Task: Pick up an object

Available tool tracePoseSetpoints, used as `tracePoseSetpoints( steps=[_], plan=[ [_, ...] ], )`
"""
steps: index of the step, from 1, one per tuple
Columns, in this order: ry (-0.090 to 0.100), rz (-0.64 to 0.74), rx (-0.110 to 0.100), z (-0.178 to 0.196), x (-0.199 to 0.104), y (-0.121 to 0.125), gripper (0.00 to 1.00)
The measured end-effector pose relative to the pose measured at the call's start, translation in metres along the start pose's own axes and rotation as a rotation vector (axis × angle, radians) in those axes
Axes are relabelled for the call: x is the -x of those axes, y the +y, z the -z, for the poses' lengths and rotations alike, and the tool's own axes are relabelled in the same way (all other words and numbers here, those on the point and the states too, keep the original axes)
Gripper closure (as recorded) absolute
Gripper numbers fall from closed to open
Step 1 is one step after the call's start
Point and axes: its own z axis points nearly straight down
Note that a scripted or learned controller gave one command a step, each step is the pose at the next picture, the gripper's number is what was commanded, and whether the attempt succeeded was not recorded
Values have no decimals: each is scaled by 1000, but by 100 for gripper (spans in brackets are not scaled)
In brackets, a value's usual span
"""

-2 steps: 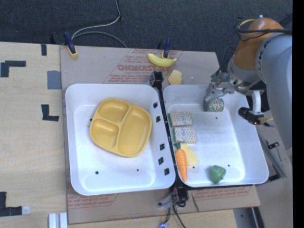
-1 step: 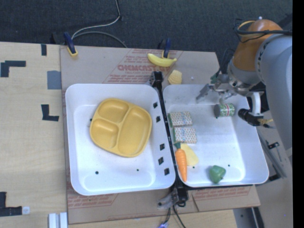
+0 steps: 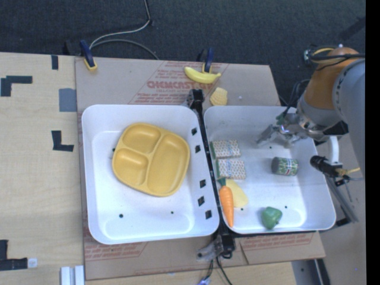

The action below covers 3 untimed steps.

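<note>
Landmark: the right bin (image 3: pixel 309 221). At its near edge lies a green vegetable (image 3: pixel 271 217); at its near-left corner, an orange carrot (image 3: pixel 227 205) against the wall. Mid-bin on the right lies a small can (image 3: pixel 285 166) on its side, the nearest target. It is judged light, rigid and prone to rolling; grasp across its curved body. Just beyond the can, the gripper (image 3: pixel 278 133) hovers, fingers spread, holding nothing.

Red capital letters reading roughly "CHEMCAST" are printed on the cardboard sheet (image 3: pixel 157 82) under the bins; the smaller line beneath is too blurred to read.
</note>
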Motion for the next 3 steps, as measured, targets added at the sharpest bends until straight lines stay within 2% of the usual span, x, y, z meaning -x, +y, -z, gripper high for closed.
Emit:
tracePoseSetpoints(
  steps=[1, 2, 3],
  plan=[
    [1, 0, 1, 0, -43, -49, 0],
    [3, -1, -1, 0, -78, -149, 0],
    [4, 3, -2, 98, -200, -145, 0]
  ],
)
